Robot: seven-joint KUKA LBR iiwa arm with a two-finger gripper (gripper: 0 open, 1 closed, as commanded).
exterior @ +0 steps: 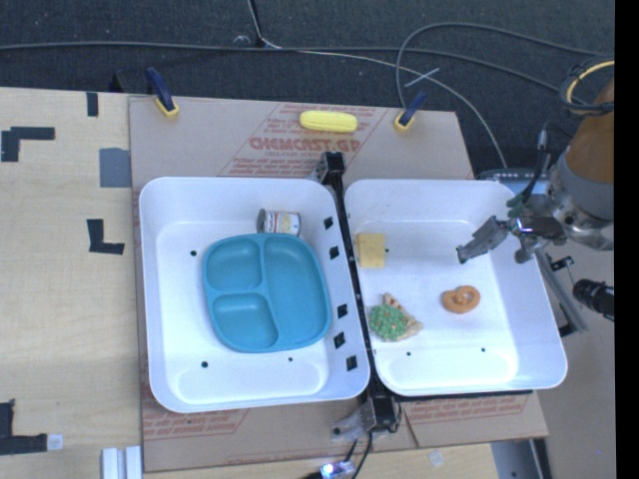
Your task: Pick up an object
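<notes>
The two white bins sat side by side, the left bin (165, 267) largely taken up by a blue divided plate (266, 292) with a small can (279, 222) just behind it near the far wall. The right bin (519, 362) had more open floor: a yellow block (371, 249) lay close to the dividing edge, a green-topped pizza slice (391, 319) sat nearer the front, and a small orange pretzel-like piece (460, 298) lay apart from both, towards the middle. The gripper (499, 239) hung over the right bin's far right side, above the orange piece and clear of it. Its jaws looked spread, with nothing between them. The wrist was blurred and the arm cut off at the right.
</notes>
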